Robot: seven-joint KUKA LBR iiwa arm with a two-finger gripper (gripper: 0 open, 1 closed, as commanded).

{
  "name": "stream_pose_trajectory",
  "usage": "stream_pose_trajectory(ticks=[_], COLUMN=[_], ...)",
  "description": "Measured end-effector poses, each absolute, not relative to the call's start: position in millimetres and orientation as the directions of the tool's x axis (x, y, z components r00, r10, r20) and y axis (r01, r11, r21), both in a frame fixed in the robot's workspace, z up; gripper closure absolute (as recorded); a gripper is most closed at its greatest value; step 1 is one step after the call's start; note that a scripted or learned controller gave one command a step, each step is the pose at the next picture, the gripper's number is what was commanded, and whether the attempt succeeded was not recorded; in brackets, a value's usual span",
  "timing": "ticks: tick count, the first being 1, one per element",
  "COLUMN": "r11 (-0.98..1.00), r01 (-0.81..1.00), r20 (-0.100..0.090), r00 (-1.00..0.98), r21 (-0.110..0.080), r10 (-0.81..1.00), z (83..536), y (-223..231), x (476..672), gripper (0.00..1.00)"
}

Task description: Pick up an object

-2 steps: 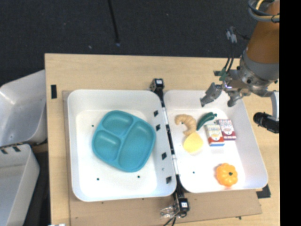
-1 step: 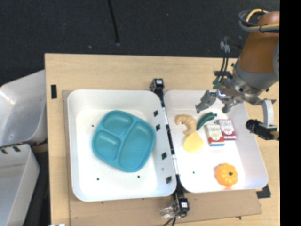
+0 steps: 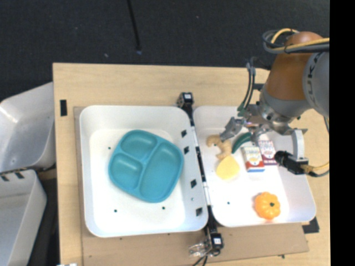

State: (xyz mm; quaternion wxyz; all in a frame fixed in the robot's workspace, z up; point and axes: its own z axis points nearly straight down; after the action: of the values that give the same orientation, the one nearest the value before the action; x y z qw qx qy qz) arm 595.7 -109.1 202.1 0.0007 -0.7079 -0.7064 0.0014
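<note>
Arm: the grey arm with the orange band (image 3: 288,71) reaches in from the right and hangs over the upper part of the right bin.
Hand: the two-finger hand (image 3: 239,133) is spread, one grey finger (image 3: 230,129) angling out to the left and a darker, green-tinted one beside it; nothing sits between them.
Right bin: the shallow white bin on the right (image 3: 299,204) holds four things, all loose on its floor.
Tan piece: a small tan, knobbly object (image 3: 217,143) lies just below and left of the fingertips, the nearest thing to the hand; I cannot tell whether a finger touches it.
Yellow piece: a pale yellow, rounded object (image 3: 227,168) sits just below the tan one, close to the divider between the bins.
Carton: a small white carton with red and blue print (image 3: 254,158) lies right of the yellow piece, its long axis running up and down the view, partly under the wrist.
Pumpkin: a small orange pumpkin-shaped toy (image 3: 267,205) rests well apart from the hand, toward the bin's near right corner.
Left bin: the other shallow white bin (image 3: 94,215) carries a teal plastic plate with three compartments (image 3: 146,165), well apart from the hand.
Desk: a light wooden desk (image 3: 66,82) bears both bins.
Judgement: nothing is lifted yet; the tan piece looks the likeliest target, needing a short drop down and left before the fingers close.
</note>
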Motion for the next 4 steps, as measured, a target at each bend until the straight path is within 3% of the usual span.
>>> stream_pose_trajectory(ticks=[1,2,3,4], r11=[-0.006,-0.010,0.004,0.000], r01=[1.000,1.000,1.000,1.000], r20=[-0.001,-0.002,-0.001,0.000], r00=[0.005,0.010,-0.004,0.000], r21=[-0.003,0.003,0.005,-0.001], r10=[1.000,1.000,1.000,1.000], z=[155.0,169.0,217.9,209.3], y=[-109.0,-110.2,-103.4,-104.4], x=[603.9,605.0,601.9,602.2], gripper=[0.00,1.00,1.00,1.00])
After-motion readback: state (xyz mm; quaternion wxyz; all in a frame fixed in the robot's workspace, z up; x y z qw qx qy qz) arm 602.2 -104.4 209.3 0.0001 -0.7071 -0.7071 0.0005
